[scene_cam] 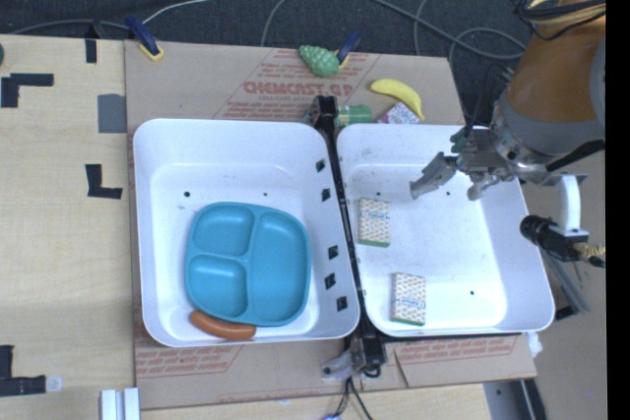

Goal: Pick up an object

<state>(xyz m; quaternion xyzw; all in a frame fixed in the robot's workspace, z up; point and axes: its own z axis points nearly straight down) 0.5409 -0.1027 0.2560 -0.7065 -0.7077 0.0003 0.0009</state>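
Note:
My gripper hangs over the upper right part of the right bin, its two fingers spread open with nothing between them. Two small patterned sponge-like blocks lie in that bin. One block sits near the bin's left wall, to the left of and below the gripper. The other block lies near the front edge. In the left bin rests a blue sectioned plate, with an orange hot dog at its lower edge.
A yellow banana and a green toy lie on the cardboard behind the bins. A black divider clamp runs between the bins. Cables trail across the dark floor at the back.

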